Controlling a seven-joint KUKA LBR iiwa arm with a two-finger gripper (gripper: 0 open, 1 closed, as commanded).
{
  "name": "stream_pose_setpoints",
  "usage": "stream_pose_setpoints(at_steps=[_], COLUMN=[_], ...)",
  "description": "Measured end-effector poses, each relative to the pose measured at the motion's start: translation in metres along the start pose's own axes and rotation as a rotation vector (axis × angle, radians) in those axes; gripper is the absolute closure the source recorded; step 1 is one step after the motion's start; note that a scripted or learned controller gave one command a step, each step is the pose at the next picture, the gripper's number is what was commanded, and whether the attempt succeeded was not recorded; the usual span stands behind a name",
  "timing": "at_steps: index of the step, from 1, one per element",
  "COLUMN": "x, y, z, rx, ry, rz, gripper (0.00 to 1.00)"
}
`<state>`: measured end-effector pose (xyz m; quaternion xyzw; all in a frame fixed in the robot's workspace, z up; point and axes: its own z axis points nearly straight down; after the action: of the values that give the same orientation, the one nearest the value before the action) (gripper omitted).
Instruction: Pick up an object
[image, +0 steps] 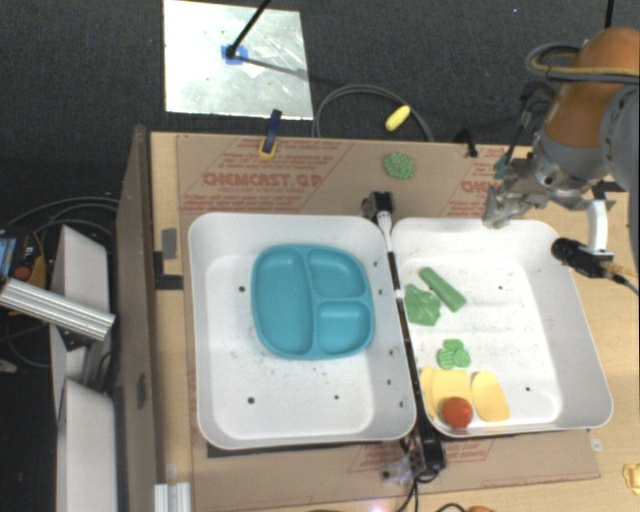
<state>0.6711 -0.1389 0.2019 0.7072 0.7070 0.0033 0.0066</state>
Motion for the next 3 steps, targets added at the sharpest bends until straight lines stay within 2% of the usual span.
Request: stream_pose_setpoints(at_steps=[1,2,3], x=[0.003,0.031,0.051], y=[-0.002,-0.121,-0.164], z=[0.007,0.093,0.108], rx=[0.010,0.031,0.019], ry=[0.003,0.010,0.007], rz=[-0.004,0.000,-0.001], gripper=[0.00,0.00,0.00])
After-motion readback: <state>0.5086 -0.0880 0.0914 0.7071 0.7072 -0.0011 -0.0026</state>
